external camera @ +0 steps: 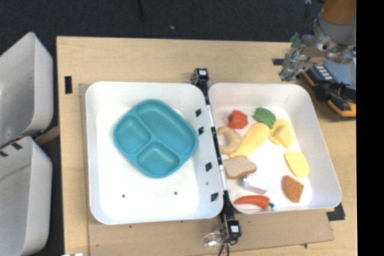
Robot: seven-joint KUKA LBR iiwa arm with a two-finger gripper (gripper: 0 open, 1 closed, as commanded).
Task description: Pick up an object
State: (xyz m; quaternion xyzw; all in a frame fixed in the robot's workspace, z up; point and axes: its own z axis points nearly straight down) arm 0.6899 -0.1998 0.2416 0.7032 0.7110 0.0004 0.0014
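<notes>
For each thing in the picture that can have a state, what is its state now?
gripper: above the bench, outside the bins, holding nothing visible.
blue tray: lying flat in the left bin, compartments bare.
bread slice: lying flat in the right bin.
red pepper: resting near the divider.

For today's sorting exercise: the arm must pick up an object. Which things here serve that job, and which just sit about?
Job: gripper; toy foods in the right bin, e.g. tomato, bread slice, chilli.

Lying about: blue tray in the left bin.
</notes>
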